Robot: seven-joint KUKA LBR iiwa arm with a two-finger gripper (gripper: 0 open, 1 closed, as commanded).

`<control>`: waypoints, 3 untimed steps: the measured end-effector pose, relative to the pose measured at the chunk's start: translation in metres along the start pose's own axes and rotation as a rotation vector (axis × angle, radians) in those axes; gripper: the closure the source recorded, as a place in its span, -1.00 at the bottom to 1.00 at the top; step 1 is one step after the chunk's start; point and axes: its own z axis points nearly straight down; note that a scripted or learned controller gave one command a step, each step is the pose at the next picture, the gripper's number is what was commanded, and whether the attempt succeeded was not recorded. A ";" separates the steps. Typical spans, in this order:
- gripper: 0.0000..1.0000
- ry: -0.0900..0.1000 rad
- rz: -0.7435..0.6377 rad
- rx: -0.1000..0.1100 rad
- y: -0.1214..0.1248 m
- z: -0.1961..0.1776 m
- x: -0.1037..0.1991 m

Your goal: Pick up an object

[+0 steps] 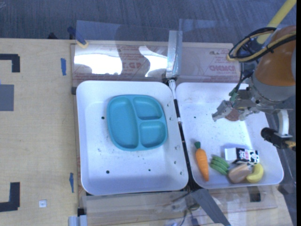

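Gripper (231, 111) over upper part of right bin (197, 95). Something reddish-brown sits at the jaws; I cannot tell if it is a held object or gripper hardware, nor how far the jaws stand apart. Pickable objects lie well below the jaws, clustered at the bin's near edge: carrot (201, 160), green pods (218, 164), banana (256, 173), a cow-print toy (247, 155). Carrot lies apart from the rest; I'd judge it the cleanest target. I'd centre over its middle, jaws across its width, then descend straight.
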 end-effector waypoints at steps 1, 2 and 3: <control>-1.00 0.000 0.130 0.006 -0.048 0.082 0.028; -1.00 -0.002 -0.034 -0.014 -0.084 0.101 0.027; 1.00 -0.004 -0.033 -0.019 -0.083 0.090 0.027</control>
